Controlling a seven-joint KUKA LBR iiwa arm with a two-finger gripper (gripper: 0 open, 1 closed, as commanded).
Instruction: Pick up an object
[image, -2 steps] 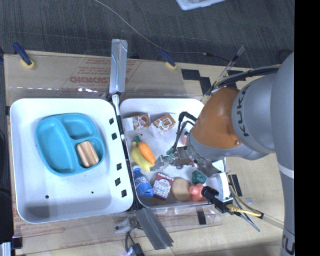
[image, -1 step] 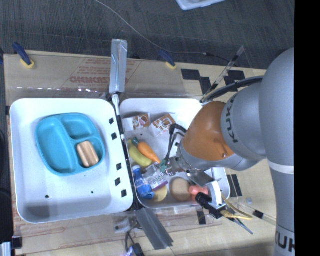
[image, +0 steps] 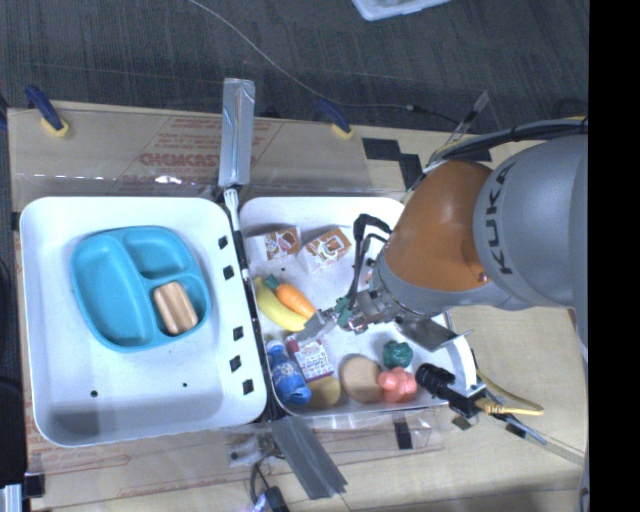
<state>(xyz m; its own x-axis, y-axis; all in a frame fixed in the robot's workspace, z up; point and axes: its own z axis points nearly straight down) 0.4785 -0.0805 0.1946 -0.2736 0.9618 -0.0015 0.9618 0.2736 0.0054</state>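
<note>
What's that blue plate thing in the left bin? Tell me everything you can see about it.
The blue tray is a light-blue divided plate that looks like smooth plastic, with rounded corners and raised ridges splitting it into three compartments. It lies flat, slightly turned, on the floor of the left white bin, towards the bin's upper part. In its lower-right compartment lies a tan bun-like toy, seemingly a hot dog roll. Nothing else touches it.

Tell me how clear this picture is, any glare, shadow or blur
Camera view: even, soft lighting; faint glare on the left bin's rim; a soft shadow in that bin's lower left corner; the small items beside the gripper look slightly soft, and the arm hides part of the right bin.
</note>
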